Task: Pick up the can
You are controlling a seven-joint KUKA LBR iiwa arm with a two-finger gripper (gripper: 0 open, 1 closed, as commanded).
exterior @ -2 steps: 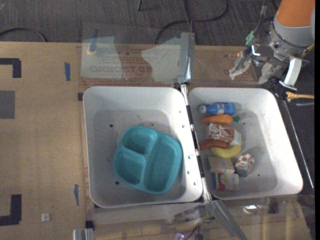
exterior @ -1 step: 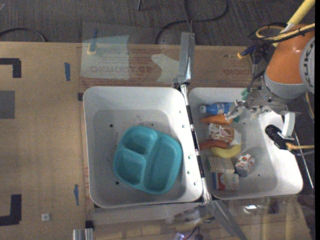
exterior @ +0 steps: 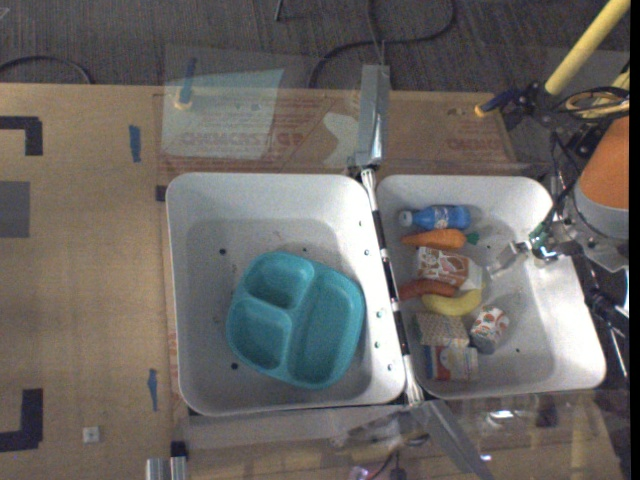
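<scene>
Camera view: can [exterior: 489, 328] lying in right bin [exterior: 570, 358], just right of banana [exterior: 452, 304], above a small carton [exterior: 452, 362]. Claw [exterior: 512, 255] over same bin, up and right of can, apart from it; finger spread impossible to tell.

Two white bins sit side by side on a brown bench. The left bin [exterior: 200, 218] holds a teal plate [exterior: 295, 318] with three parts. The right bin [exterior: 560, 338] holds a blue bottle [exterior: 437, 216], a carrot [exterior: 434, 238], a banana [exterior: 452, 304], small boxes and a small can [exterior: 489, 328] lying near the middle. The gripper [exterior: 512, 255] hangs at the right side of the frame, above this bin.
</scene>
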